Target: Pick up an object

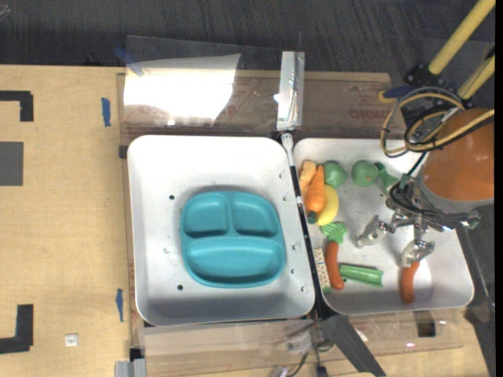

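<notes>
So the claw (393, 236) is hanging spread open inside the right bin (460, 289) with nothing between its fingers, toy veggies scattered around it, like the red sausage (407, 280) just beside one fingertip and a green cucumber (361, 273) nearby, while the left bin (149, 171) has a teal divided plate (232, 236).

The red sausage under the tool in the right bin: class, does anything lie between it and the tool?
Nothing visible does. The tool hangs just above the red sausage, on bare bin floor.
</notes>
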Robot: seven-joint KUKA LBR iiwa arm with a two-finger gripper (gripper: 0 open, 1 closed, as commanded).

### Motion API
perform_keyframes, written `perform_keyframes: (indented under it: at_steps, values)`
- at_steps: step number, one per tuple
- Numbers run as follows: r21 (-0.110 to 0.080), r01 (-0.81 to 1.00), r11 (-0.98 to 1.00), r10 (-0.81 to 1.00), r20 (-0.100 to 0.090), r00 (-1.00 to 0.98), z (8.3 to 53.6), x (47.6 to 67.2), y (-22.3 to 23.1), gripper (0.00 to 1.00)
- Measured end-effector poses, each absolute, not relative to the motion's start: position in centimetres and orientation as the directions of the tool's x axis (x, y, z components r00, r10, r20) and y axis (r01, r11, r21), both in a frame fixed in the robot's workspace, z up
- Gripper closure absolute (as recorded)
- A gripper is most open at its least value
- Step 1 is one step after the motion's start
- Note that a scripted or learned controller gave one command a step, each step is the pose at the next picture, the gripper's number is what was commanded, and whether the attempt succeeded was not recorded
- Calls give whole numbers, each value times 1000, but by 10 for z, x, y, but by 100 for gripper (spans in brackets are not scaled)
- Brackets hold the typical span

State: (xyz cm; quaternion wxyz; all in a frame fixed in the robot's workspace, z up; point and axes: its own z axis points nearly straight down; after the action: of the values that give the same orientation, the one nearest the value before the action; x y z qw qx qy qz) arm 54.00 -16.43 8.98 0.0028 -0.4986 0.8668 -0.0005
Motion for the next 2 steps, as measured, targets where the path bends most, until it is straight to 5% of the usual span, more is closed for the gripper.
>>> perform_keyframes:
  at_steps: [1,2]
  values:
    - [-9,-839,544,-839,-7,-544,89,670,-162,0]
    - [-9,-838,545,-838,-7,-545,89,669,-163,0]
